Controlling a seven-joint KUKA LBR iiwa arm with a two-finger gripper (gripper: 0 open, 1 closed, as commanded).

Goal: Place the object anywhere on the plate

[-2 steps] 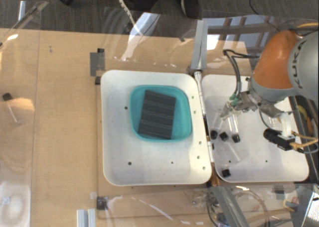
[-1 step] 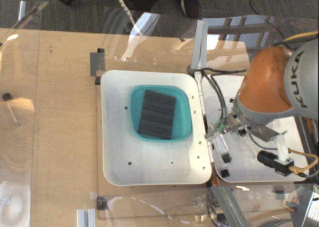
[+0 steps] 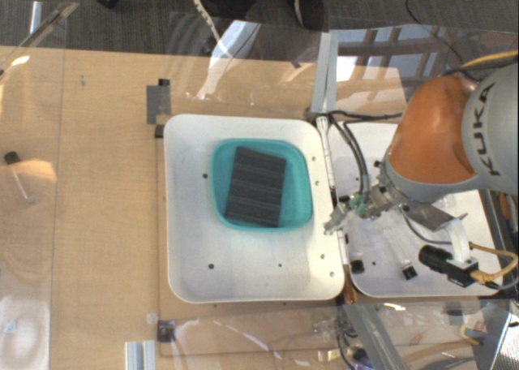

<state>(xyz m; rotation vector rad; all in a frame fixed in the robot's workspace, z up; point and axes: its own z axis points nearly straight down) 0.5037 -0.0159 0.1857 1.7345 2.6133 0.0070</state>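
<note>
On the wooden table (image 3: 81,222), a dark ridged block (image 3: 256,187) lies on the teal plate (image 3: 302,198) (left bin (image 3: 243,279)). The hand (image 3: 345,216) hovers beside; its grip I cannot tell.

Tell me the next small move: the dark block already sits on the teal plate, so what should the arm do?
Probably just hold the hand clear over the right bin: the dark ridged block lies flat inside the teal plate in the left bin.

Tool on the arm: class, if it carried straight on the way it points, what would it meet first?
Probably the rim of the left bin, since the tool points left from over the divide; its height is unclear.
</note>
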